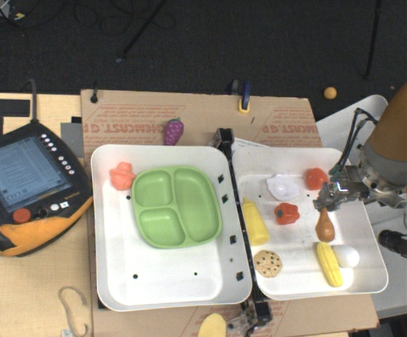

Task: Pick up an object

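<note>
A: Left bin (pixel 112 258) has a green tray (pixel 175 206) and a pink toy (pixel 121 175).

B: Right bin (pixel 372 276): cookie (pixel 267 262), red pepper (pixel 286 213), brown pear (pixel 324 225) just under the tool (pixel 327 199). Can't tell if it's open, nothing visibly gripped.

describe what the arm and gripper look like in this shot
The arm is a thick rounded body with an orange-brown band above a grey wrist section. Thin black cables loop along its side. The gripper is a small dark metal assembly with silvery parts.

Green divided plate (pixel 176 208), pink toy (pixel 121 176) in white left bin (pixel 161 286); red pepper (pixel 286 213), yellow corn (pixel 329 263).
</note>
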`<act>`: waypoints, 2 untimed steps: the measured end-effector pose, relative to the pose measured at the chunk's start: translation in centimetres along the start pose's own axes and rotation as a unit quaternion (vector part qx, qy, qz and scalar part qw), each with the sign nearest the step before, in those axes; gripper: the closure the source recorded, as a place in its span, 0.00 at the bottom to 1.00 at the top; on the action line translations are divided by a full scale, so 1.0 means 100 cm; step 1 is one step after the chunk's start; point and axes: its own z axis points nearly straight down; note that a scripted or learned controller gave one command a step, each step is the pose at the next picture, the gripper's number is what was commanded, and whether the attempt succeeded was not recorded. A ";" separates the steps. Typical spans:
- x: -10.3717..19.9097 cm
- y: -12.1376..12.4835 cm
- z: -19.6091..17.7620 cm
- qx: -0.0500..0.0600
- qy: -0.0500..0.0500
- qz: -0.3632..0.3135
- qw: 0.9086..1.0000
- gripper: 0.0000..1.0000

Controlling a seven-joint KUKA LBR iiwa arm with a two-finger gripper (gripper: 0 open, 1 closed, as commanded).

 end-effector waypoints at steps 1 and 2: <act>0.049 0.013 0.007 0.002 0.001 -0.002 1.000 1.00; 0.096 0.029 0.013 0.001 0.001 -0.002 1.000 1.00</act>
